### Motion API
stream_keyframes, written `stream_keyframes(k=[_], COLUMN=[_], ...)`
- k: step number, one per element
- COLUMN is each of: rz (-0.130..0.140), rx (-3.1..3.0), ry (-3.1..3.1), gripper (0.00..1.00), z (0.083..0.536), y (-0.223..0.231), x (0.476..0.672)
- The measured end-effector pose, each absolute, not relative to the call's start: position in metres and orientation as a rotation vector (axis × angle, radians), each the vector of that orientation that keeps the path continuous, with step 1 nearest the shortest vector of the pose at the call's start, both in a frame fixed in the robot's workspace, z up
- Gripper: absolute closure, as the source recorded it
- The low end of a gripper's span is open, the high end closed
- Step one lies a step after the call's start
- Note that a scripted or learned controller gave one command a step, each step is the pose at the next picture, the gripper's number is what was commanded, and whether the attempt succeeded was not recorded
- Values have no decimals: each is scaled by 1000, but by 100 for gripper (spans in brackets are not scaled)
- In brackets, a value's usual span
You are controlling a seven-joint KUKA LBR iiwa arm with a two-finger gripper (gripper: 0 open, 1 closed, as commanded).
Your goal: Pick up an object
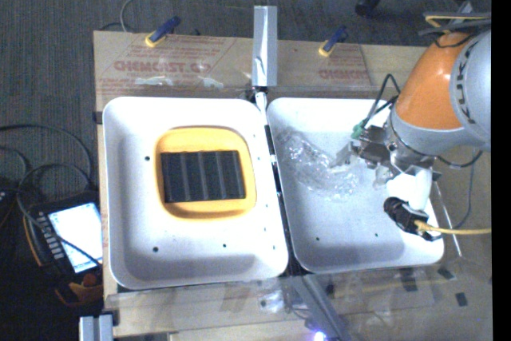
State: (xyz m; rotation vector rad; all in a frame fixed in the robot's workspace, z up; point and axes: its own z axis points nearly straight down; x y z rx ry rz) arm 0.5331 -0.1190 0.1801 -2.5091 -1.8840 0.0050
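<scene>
Arm [447, 104] over right bin [319, 247]; gripper [369, 149] low inside, finger state can't tell, beside clear plastic object [315, 164]. Yellow tray [205, 172] in left bin [128, 251].

Red lettering on brown cardboard sheet [200, 64] behind bins: left print, above left bin, reads roughly "CHEMCAST", last letters faint under glare. Second red print of same kind at board's right end, above right bin, partly cut off, not legible. Dark letters on arm's grey casing [479, 92] near orange band: "KU" visible.
</scene>
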Motion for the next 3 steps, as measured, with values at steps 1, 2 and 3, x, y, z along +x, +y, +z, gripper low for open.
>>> stream_keyframes(k=[1, 2, 3], rz=[5, -13, 4], rx=[-2467, -2374, -2321], ry=[-1943, -2078, -2118], gripper=[0, 0, 0], z=[146, 95, 152], y=[-113, -102, -164], x=[566, 592, 590])
